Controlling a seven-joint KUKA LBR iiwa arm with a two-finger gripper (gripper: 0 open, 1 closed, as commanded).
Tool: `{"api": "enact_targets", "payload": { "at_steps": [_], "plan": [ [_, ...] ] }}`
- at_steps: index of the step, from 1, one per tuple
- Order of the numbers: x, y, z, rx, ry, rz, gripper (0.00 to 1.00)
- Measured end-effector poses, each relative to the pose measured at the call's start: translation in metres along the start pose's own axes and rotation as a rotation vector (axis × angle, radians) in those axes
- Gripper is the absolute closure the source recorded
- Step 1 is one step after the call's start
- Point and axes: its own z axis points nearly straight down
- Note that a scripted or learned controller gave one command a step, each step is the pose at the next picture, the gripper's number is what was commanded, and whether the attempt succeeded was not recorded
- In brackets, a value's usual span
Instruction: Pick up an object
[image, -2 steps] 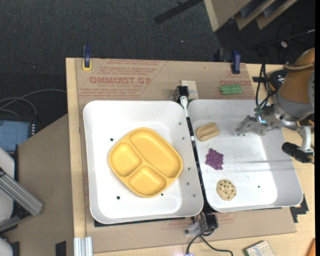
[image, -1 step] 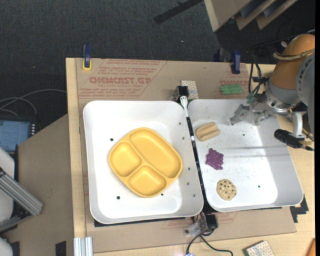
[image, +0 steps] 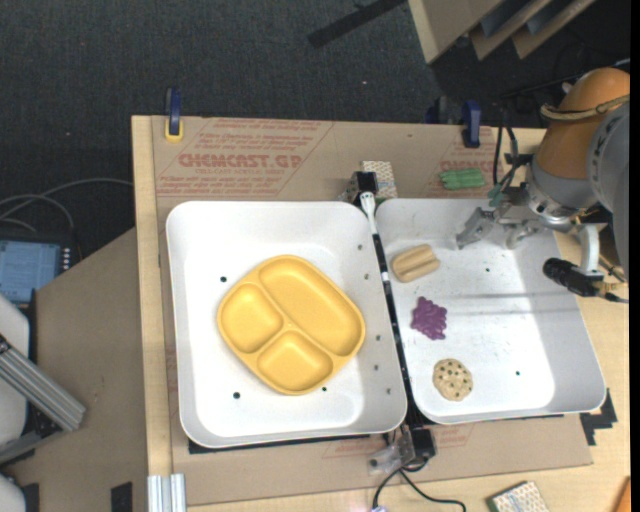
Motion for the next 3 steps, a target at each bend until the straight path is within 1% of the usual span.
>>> {"api": "enact_targets", "payload": {
  "at_steps": [1,2,3],
  "plan": [
    [-0.021,-0.033,-0.001,-0.003,0.009,0.0,0.0],
    [0.004,0.002,0.0,-0.006,-0.002,-0.003,0.0],
    [0.049,0.0,0.0,0.001,0.001,-0.003,0.0]
  ]
}}
